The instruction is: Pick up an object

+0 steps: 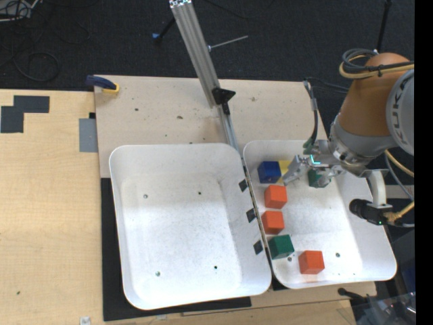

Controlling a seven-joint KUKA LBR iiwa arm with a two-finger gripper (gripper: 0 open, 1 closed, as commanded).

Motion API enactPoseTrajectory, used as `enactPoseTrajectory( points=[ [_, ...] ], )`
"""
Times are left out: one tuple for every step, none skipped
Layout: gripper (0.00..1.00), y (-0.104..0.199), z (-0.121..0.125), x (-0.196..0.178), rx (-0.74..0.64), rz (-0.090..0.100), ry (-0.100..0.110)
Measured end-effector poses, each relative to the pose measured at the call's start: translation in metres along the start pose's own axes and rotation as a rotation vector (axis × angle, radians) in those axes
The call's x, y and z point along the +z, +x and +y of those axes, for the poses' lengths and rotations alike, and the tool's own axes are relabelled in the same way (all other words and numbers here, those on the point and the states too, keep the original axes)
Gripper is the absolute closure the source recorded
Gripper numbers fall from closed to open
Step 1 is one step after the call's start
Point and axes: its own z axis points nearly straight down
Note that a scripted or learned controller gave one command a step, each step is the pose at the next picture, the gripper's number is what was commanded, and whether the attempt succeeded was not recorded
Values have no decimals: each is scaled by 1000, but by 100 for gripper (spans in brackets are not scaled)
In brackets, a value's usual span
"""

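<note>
Counter [47,202]: light wood surface on the left, with a paler board behind the bins.
Blue-handled clamp [101,83]: on the back left corner of the paler board.
Left bin [128,181]: shallow, white, speckled floor.
Aluminium rail [199,53]: slants from the upper middle down toward the seam between the bins.
Right bin [365,256]: shallow, white, just beside the left bin, joined to it by black clips along the shared wall.
Blue cube [269,171]: upper left of the right bin, close to the shared wall.
Yellow block [285,163]: just behind and right of the blue cube, mostly hidden.
Upper orange cube [275,196]: just below the blue cube.
Lower orange cube [272,221]: just below the upper orange cube.
Green cube [281,246]: below the lower orange cube, next to the shared wall.
Lone orange cube [311,261]: near the front edge of the right bin, right of the green cube.
End effector [312,173]: low over the upper part of the right bin, right of the blue cube; cannot tell how it is set or whether anything sits in it.
Arm [372,107]: grey with an orange band, entering from the right.
</note>
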Motion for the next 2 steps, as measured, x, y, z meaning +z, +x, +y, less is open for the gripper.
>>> enactPoseTrajectory(
  points=[
    [0,-1,1,-2,2,-1,-5],
    [0,-10,1,49,2,-1,0]
  ],
)
